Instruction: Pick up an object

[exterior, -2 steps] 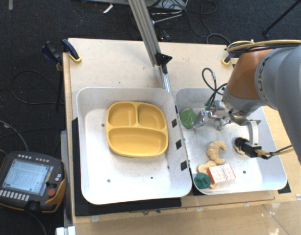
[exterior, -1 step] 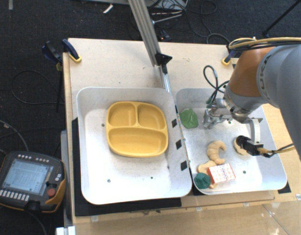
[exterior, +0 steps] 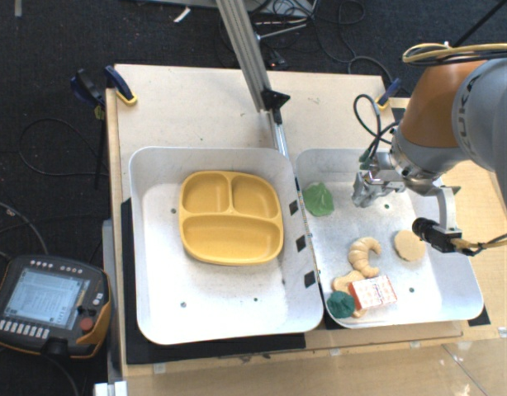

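Observation:
My gripper (exterior: 365,195) hangs over the upper middle of the right bin (exterior: 460,291), with nothing visible between its fingers. A light green leafy object (exterior: 318,199) lies to its left, near the bin's left wall. Below the gripper lies a tan croissant (exterior: 367,256). A round beige cookie (exterior: 409,246) sits to the lower right of the gripper. A small red and white box (exterior: 373,292) and a dark green object (exterior: 342,304) rest at the bin's front left corner.
The left bin (exterior: 154,246) holds a yellow divided tray (exterior: 231,218). A metal pole (exterior: 247,44) slants down to the divide between the bins. A teach pendant (exterior: 43,304) lies on the floor at the lower left. Cables hang around the arm's wrist.

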